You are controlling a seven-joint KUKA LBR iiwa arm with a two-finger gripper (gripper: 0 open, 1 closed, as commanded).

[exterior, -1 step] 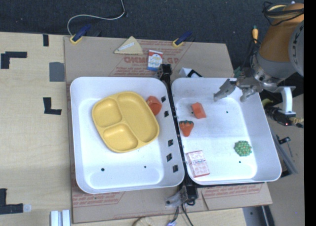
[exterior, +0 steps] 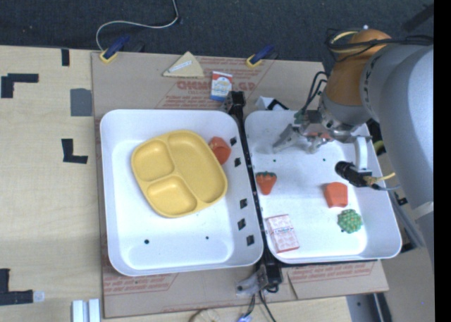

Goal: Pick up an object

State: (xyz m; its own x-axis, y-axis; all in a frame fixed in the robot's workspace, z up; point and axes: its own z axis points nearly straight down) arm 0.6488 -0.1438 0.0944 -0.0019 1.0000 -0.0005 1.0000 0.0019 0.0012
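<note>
I find the pick not yet made: my end effector [exterior: 299, 137] stands at the upper part of the right-hand shallow white plastic bin [exterior: 310, 239] with its grey fingers [exterior: 284, 139] spread apart and nothing between them. The candidates lie loose below it: a small orange strawberry-shaped toy [exterior: 266, 182], an orange block [exterior: 336, 194], a green knobbly toy [exterior: 349, 220] and a flat red-and-white packet [exterior: 281, 232]. The left bin [exterior: 176, 250] holds a yellow three-compartment plastic plate [exterior: 179, 172], which part-hides an orange-red object [exterior: 220, 149]; what that object is I cannot tell.
</note>
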